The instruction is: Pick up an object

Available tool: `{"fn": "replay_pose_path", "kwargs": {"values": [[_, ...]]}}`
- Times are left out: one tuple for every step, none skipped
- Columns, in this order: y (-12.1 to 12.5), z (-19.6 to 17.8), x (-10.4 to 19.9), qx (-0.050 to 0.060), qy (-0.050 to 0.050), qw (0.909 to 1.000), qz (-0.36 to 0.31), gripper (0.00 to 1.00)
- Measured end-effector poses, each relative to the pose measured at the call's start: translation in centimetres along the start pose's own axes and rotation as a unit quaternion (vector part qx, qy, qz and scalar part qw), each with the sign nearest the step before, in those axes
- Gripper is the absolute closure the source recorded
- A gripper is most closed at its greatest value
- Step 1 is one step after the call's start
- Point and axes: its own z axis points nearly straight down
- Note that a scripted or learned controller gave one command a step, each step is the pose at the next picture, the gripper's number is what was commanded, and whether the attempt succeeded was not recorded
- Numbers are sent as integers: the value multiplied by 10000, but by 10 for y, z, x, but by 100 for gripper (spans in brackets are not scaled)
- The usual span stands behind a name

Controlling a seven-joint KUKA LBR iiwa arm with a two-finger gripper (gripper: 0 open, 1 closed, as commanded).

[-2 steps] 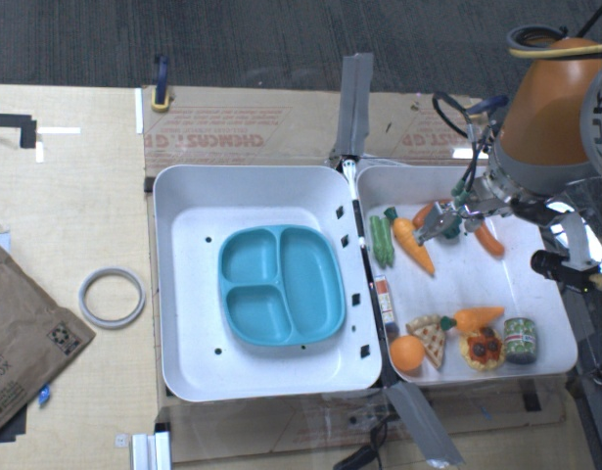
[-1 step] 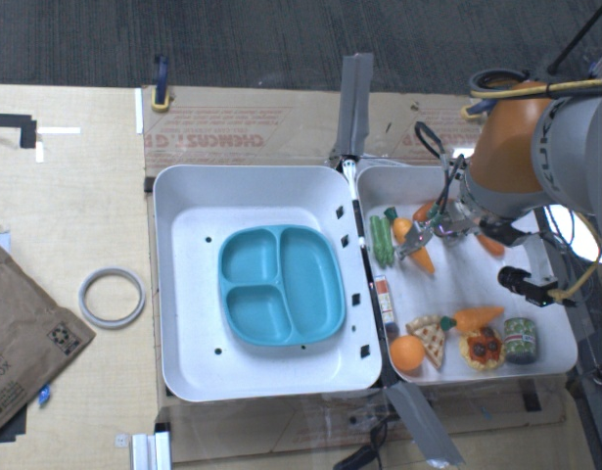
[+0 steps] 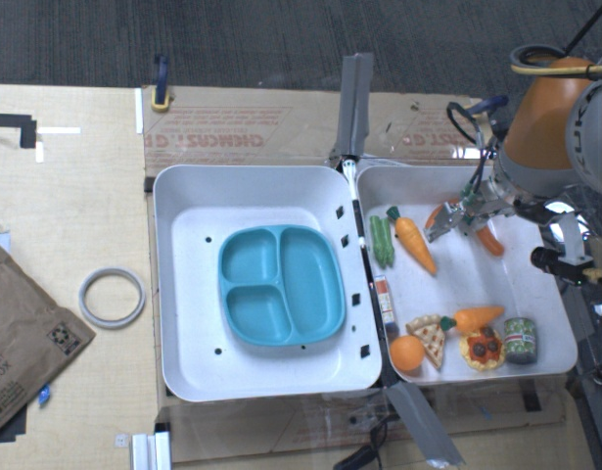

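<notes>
Two shallow white bins sit side by side on a pale bench. The left bin (image 3: 173,292) holds a teal divided plate (image 3: 281,284). The right bin (image 3: 565,355) holds toy food, and any piece could be my pick.

A carrot (image 3: 415,245) and a green bean pod (image 3: 381,240) lie at its far left. Along the near edge sit a second carrot (image 3: 477,316), a small tin can (image 3: 520,340), a little pizza (image 3: 483,349), an orange (image 3: 407,353) and a pizza slice (image 3: 431,338). A small orange-red piece (image 3: 489,240), perhaps a sausage, lies just beside my gripper.

I reach in from the right, my orange-banded wrist bent down over the far right of that bin. My gripper (image 3: 461,216) points left and down, low over the bin floor between the far carrot and the orange-red piece. I cannot tell whether it is parted or closed; nothing visibly sits in it.

My worry: I am lined up between two items, so closing here may catch only air, or nudge the rounded carrot away.
</notes>
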Motion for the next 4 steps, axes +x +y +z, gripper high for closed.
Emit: {"fn": "replay_pose_path", "kwargs": {"values": [[13, 28, 33, 5, 6, 9993, -374, 0], [19, -33, 42, -8, -3, 9938, -1112, 0], [-17, -106, 82, 8, 0, 10000, -93, 0], [24, -26, 41, 8, -1, 9998, -217, 0]]}}
